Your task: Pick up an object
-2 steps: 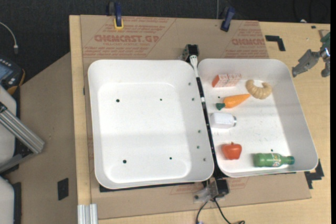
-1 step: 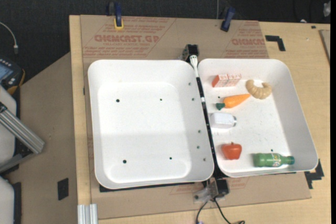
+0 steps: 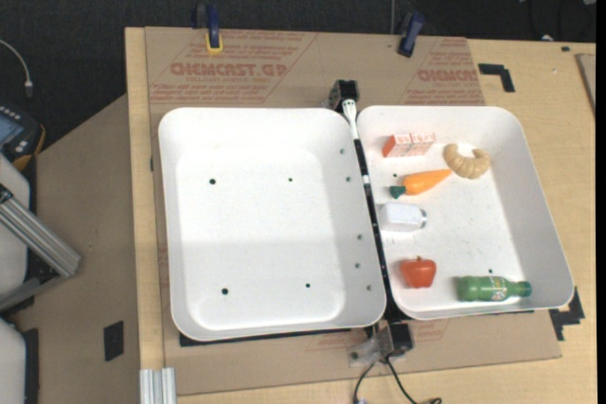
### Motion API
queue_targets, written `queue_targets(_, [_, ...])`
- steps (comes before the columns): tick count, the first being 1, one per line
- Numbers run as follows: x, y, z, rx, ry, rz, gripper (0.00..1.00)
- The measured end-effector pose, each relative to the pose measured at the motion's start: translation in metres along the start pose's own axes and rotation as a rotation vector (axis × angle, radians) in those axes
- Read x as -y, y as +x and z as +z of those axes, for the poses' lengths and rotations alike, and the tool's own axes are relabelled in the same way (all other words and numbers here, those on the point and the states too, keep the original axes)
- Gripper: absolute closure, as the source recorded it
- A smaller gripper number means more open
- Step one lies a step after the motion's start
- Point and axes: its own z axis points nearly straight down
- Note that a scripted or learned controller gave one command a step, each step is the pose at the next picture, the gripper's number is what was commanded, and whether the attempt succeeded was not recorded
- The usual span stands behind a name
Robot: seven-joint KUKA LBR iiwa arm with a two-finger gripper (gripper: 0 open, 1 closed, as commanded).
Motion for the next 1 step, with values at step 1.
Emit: queue_targets(1, [-0.0004, -0.0074, -0.0059, 0.004, 0.004, 0.011, 1.0])
